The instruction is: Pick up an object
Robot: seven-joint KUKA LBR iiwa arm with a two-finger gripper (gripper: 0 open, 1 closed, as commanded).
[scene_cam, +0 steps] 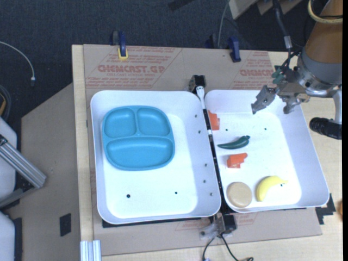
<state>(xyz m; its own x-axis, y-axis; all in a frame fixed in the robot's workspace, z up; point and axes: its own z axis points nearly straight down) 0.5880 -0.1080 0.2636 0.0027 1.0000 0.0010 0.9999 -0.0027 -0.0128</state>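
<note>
The right bin [296, 145] holds several small things. An orange block [213, 120] lies by its left wall, with a green pepper [235, 142] and a red-orange block [236, 160] below it. A tan round piece [239, 194] and a yellow banana-like toy [270, 187] lie at the near edge. My gripper [274, 105] hangs above the bin's far right part, open, with nothing between its fingers [260, 103]. It stands well apart from every object, up and to the right of the pepper.
The left bin [163, 197] holds a blue divided plate [138, 137] in its far half. Blue clamps [123, 43] pin the cardboard sheet at the bench's far edge. A black fitting [198, 83] sits between the bins at the back.
</note>
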